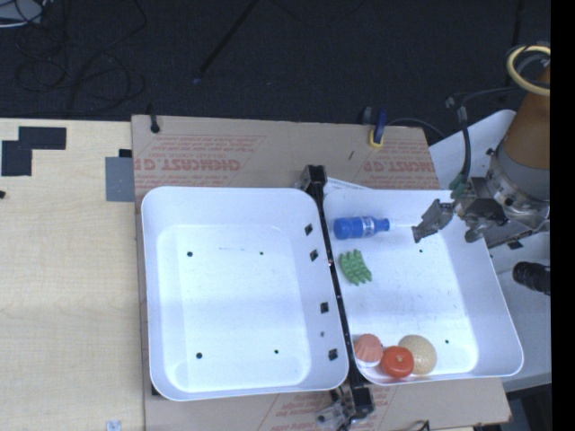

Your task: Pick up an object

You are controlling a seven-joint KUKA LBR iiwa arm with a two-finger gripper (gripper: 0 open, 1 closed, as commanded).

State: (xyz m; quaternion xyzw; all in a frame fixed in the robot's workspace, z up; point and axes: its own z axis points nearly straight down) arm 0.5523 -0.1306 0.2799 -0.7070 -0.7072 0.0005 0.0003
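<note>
In the right bin (485,330) a blue bottle (359,228) with a white cap lies on its side near the far left corner. A green ridged toy (355,267) sits just in front of it. At the near edge a pink and white piece (367,348), a red round piece (396,362) and a beige ball (419,353) are clustered together. My gripper (451,226) hovers over the bin's far right part, to the right of the bottle. It is open with nothing between its fingers (429,222).
The left bin (153,241) stands beside the right one, with a black divider rail (325,268) between them. Both rest on cardboard (234,151). A cable (464,142) hangs near the arm.
</note>
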